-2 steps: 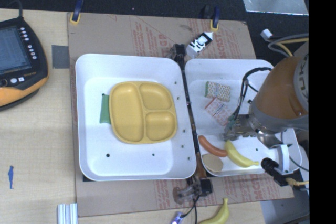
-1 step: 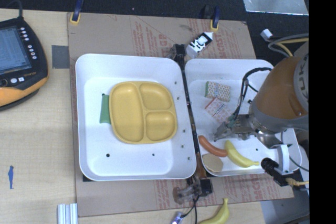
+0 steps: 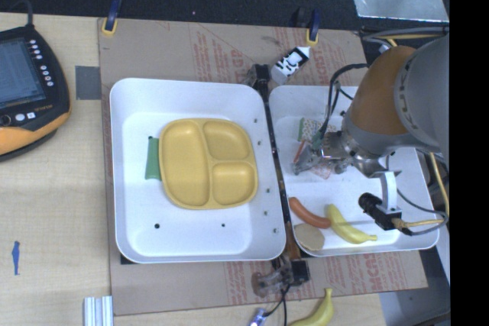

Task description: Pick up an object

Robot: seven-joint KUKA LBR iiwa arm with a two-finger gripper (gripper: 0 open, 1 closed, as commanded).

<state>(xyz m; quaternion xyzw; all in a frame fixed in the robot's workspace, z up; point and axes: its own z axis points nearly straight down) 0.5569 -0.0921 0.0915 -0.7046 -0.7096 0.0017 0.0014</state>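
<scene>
I see the arm (image 3: pixel 393 99) reaching in from the right over the right bin (image 3: pixel 284 104), its bulk covering that bin's upper right part. The gripper (image 3: pixel 306 158) sits low near the bin's left wall, close to the ridge where the two bins meet, so there is little room on that side. The bin's near-left corner is crowded too: a red sausage (image 3: pixel 309 213), a yellow banana (image 3: pixel 348 226) and a tan round piece (image 3: pixel 309 237) lie close together along the front edge.

The fingers (image 3: pixel 300 156) point left, down among a small heap of mixed items (image 3: pixel 312 135) with green and red on them. I cannot tell whether they are parted or closed, nor whether anything sits between them.

The sausage lies just below the gripper, apart from it, its long axis running from upper left to lower right. The banana is beside it to the right, slanting the same way, its tip toward the right.

The left bin (image 3: pixel 130 164) holds a yellow divided plate (image 3: pixel 208 162) with a green piece (image 3: pixel 153 158) at its left edge, and open white floor around them. Another banana (image 3: pixel 319 309) lies on the surface in front of the bins.
</scene>
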